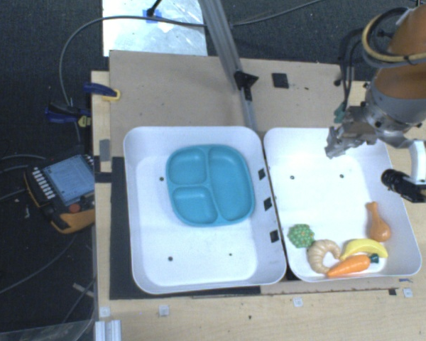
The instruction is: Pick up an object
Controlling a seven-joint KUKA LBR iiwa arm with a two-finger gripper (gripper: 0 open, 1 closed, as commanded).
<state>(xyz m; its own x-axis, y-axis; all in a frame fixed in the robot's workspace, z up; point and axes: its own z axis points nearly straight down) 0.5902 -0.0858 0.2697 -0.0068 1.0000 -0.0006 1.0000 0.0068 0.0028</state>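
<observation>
My gripper [337, 146] hangs over the far part of the right bin [319, 169], well above its floor, with nothing visible between its fingers. Along the bin's near right corner lie a green broccoli piece [300, 234], a tan croissant [322, 253], an orange carrot [349, 265], a yellow banana [364, 248] and a brown drumstick [377, 224]. All of these sit far nearer the camera than the gripper.
The left bin [149, 212] holds a blue divided plate [210, 185]. A grey pole [224, 34] slants down to the bins' far junction. Cables, clamps and a handheld controller [62, 190] lie left of the bench.
</observation>
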